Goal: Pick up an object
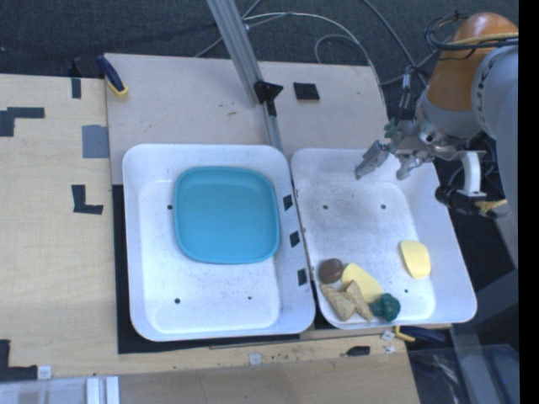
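Observation:
My gripper (388, 166) hangs over the far edge of the right bin (362, 213), its two grey fingers spread open with nothing between them. Well in front of it, near the bin's front, lie a pale yellow block (415, 258), a brown round piece (329, 269), a yellow wedge (360, 278), tan stick-like pieces (342, 300) and a dark green lump (386, 307). All of these lie apart from the gripper.
A light blue square plate (226, 214) rests in the left bin (152, 251). A slanted metal pole (244, 53) rises behind the bins. Cables loop above the bench at the back right. The grey arm with its orange band (476, 36) fills the upper right.

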Controlling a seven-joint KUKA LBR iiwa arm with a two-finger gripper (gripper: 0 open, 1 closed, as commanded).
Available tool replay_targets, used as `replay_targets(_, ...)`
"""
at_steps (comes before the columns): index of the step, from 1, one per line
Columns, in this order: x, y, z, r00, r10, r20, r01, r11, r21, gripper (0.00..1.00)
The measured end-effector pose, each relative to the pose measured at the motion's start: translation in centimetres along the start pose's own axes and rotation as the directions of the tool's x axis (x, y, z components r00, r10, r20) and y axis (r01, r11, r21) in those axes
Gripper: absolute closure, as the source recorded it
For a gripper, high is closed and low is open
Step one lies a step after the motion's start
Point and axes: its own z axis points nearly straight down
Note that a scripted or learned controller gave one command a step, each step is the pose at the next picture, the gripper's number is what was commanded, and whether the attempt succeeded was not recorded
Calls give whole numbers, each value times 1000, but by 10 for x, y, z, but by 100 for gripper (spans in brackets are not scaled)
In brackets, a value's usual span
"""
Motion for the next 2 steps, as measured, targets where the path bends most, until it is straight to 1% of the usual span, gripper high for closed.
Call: replay_targets(2, 2, 3, 94, 1000, 0, 0, 0, 1000, -1, 0)
